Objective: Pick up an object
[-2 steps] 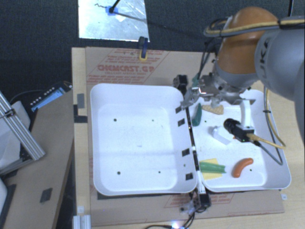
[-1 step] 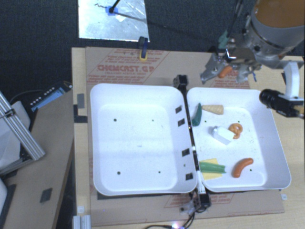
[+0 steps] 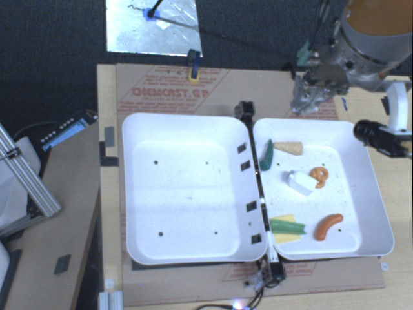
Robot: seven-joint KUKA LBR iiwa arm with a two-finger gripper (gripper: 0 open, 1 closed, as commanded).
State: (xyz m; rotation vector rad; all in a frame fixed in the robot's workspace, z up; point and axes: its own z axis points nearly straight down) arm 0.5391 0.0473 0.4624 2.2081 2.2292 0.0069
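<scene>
Where the left bin [image 3: 139,173] sits: white floor, small dark marks, nothing there for this task.
Seam between the bins: dark clips run down it, and items lying close to it leave little room on that side.
Green pod [image 3: 266,155]: lies against the seam wall of the right bin; a descent here risks striking the wall or the clips and missing the pod.
Green-and-yellow piece [image 3: 286,227]: low and flat on the near floor, just beside the seam; probably the hardest to lift, since a closing grip may skate over it.
Pale cone [image 3: 288,148]: near the far wall, just right of the pod; its taper could let it squirt out of a squeeze.
White block [image 3: 301,184]: mid-bin, touching or almost touching the orange curl [image 3: 319,175]; a grab at either may nudge the other or catch both badly.
Gripper [image 3: 313,99]: hangs above the far rim of the right bin, outside the floor area, with nothing seen in it; whether it is spread or closed cannot be told from this blurred view.
Orange sausage [image 3: 328,226]: lies apart on the near floor, looks the safest target, though its round body may roll.
Right bin [image 3: 381,225]: its raised rim sits below the arm's path, and a low approach could clip it.
</scene>
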